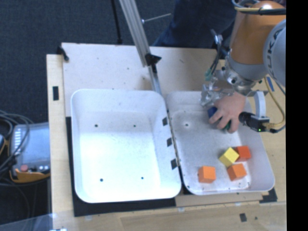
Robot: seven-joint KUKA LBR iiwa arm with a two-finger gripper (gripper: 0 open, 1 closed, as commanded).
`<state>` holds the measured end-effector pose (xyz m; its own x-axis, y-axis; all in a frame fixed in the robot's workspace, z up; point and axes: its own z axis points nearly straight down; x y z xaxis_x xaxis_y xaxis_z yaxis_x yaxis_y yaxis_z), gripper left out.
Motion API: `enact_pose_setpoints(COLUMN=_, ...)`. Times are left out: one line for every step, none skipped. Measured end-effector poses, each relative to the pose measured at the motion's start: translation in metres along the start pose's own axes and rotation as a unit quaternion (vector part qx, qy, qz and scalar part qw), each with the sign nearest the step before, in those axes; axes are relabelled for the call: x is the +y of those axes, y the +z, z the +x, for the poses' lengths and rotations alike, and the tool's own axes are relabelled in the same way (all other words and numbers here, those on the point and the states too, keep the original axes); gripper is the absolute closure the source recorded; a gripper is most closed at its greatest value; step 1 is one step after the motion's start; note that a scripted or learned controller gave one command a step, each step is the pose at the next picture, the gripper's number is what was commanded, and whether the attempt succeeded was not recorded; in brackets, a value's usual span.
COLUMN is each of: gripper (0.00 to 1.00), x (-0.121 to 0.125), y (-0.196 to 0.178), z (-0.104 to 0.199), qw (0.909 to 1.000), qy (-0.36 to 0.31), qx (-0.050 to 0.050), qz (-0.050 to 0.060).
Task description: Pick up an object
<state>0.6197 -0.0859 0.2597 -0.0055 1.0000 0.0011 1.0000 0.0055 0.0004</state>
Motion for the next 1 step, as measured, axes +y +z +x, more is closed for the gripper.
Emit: enact_pose_setpoints(gripper=1.00, x=0.0108, y=-0.0030, z=0.0584, qw=1.0000, qy=-0.001, qx=0.000, qz=-0.001)
